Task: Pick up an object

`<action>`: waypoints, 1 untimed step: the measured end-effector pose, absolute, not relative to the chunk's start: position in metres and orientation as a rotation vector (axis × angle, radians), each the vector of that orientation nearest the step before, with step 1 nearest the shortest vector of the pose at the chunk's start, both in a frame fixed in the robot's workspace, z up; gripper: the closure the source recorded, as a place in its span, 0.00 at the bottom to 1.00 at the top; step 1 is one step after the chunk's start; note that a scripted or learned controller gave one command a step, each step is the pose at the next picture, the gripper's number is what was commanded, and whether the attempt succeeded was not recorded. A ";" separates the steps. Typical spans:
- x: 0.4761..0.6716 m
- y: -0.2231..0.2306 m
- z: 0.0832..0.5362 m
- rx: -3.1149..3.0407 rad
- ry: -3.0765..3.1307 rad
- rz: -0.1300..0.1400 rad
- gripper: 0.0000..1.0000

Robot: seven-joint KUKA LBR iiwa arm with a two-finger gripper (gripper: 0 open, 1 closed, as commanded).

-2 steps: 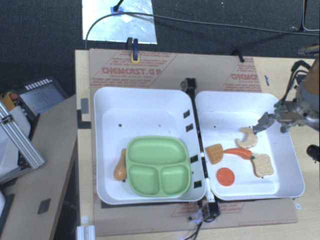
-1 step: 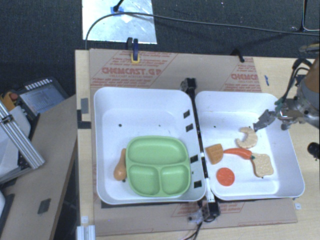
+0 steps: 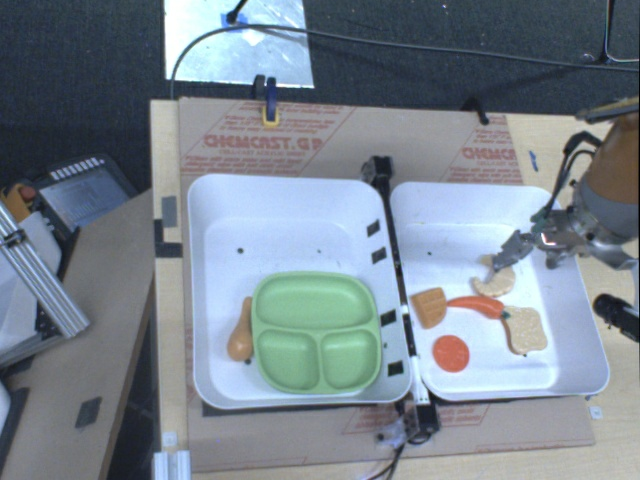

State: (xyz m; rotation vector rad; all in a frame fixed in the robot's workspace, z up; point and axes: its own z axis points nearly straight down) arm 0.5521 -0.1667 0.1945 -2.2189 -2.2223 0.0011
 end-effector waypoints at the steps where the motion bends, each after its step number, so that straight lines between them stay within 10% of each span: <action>1: 0.553 -0.164 0.132 -2.218 -2.221 0.002 0.00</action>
